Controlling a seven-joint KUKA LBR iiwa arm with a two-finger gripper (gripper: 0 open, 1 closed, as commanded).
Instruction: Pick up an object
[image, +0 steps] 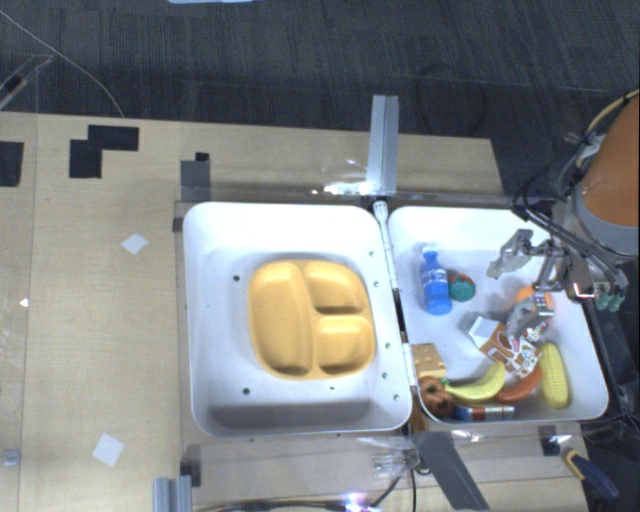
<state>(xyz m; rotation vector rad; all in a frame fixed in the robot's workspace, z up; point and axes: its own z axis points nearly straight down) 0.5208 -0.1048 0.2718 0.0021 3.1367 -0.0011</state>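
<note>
The right bin (585, 405) holds several small objects. A blue bottle (435, 283) lies by a teal ball (461, 289). Near the front are a banana (480, 384), a yellow corn cob (554, 375), a printed packet (512, 353) and a tan block (428, 360). My gripper (518, 287) hangs over the bin's right half, open. One silver finger (508, 255) points toward the bottle, the other (528, 318) stands over the packet. A small orange piece (527, 295) shows between them; I cannot tell whether they touch it.
The left bin (200, 300) holds a yellow divided tray (305, 318). A metal post (384, 140) stands behind the wall between the bins. The arm's cables (560, 190) hang over the right bin's far corner.
</note>
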